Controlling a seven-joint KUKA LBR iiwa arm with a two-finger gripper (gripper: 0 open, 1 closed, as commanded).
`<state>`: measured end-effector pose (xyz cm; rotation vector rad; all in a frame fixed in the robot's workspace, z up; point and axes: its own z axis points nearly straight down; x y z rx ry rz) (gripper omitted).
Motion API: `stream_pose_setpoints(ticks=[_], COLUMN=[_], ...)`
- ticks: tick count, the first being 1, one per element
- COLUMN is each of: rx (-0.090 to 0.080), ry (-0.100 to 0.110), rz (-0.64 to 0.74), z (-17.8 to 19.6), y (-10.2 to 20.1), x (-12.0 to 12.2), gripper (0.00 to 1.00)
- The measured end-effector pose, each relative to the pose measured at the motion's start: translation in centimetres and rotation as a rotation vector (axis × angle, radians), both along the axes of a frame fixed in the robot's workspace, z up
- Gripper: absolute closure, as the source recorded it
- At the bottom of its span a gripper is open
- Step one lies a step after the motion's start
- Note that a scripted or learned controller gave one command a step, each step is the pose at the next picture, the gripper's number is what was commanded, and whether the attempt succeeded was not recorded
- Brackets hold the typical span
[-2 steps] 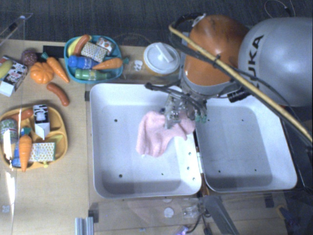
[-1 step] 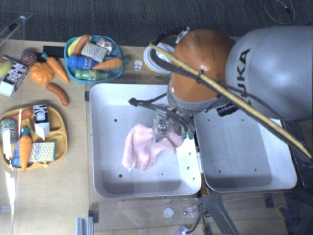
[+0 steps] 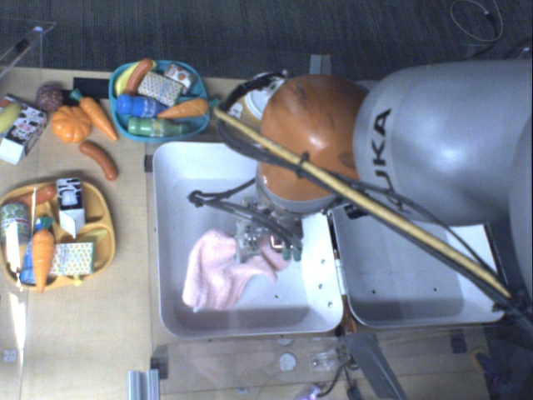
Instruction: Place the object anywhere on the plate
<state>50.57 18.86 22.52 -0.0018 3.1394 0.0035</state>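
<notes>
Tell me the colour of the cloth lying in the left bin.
Pale pink. The cloth shows best in the camera view, lying crumpled in the left bin.

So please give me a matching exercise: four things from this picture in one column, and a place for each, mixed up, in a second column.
1. pink cloth
2. gripper
3. blue bowl
4. yellow tray

a. far-left edge of the bench
b. floor of the left bin
c. just behind the left bin
d. over the cloth's right edge

Pairs: 1-b, 2-d, 3-c, 4-a
</notes>
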Motion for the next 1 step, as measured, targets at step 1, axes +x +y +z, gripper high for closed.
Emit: stream_pose_setpoints(ticks=[1], rx=[0.0], ry=[-0.001], rz=[0.0], z=[0.03], y=[-0.01], x=[0.02], gripper=[0.0])
